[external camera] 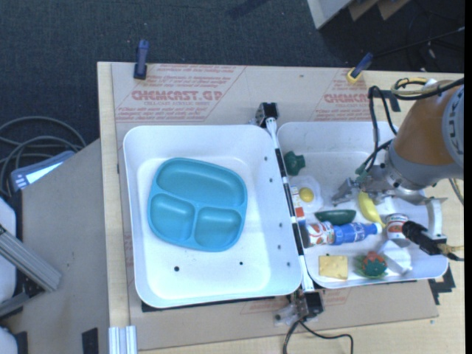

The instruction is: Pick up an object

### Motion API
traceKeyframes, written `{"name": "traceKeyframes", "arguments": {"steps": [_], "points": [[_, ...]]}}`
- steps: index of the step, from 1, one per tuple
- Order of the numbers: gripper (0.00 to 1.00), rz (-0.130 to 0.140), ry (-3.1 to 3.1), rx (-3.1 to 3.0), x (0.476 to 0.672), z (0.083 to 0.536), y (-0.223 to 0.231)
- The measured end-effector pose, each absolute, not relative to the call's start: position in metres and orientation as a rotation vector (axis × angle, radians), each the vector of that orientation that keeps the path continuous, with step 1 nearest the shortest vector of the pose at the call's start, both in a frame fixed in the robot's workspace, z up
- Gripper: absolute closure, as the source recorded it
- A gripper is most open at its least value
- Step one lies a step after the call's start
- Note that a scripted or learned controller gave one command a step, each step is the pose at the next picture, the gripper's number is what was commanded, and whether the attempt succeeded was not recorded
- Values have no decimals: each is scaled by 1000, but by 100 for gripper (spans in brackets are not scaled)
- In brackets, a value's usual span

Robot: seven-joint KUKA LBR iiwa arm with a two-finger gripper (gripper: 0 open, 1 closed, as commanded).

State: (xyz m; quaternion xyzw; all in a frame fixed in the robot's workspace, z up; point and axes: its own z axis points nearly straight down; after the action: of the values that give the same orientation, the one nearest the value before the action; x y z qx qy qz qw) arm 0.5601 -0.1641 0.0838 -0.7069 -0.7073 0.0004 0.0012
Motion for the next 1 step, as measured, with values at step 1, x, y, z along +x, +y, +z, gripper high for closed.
{"name": "traceKeyframes", "arguments": {"steps": [1], "points": [[100,0,-2222,-2223,561,95,-165]]}}
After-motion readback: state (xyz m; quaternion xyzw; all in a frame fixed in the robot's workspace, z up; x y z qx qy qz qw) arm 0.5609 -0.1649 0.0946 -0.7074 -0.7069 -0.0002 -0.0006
